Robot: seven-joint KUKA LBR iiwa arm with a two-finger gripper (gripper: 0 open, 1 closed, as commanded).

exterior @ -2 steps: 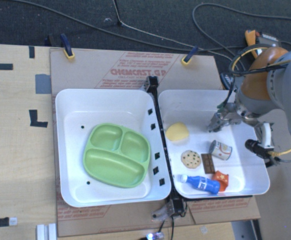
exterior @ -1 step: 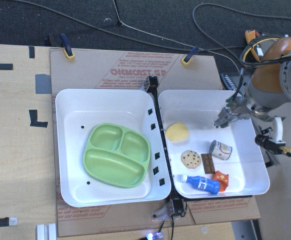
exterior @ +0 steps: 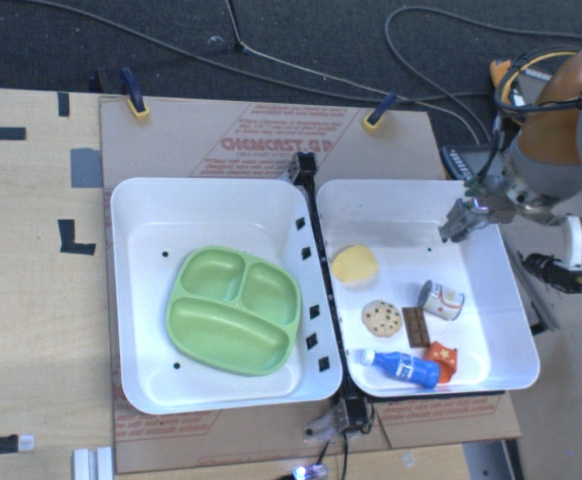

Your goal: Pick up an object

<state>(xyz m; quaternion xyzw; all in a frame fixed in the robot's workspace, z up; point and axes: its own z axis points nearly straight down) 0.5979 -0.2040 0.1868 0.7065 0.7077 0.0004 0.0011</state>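
Right bin [exterior: 491,268] taken as landmark. Arm [exterior: 546,138] enters over its far right corner; gripper [exterior: 458,225] hangs just inside the right bin's upper right rim, above bare white floor, well apart from all objects.

Inside the right bin: yellow round piece [exterior: 354,264] near its left wall; cookie [exterior: 381,318] below that, toward the middle; small grey-and-white carton [exterior: 441,300] right of the cookie; brown bar [exterior: 415,327] between cookie and carton; blue tube [exterior: 403,366] along the near wall, with an orange-red packet [exterior: 443,360] touching its right end.

Left of the right bin, sharing a black-clipped edge: left bin [exterior: 136,268] holding a green divided plate [exterior: 235,310].
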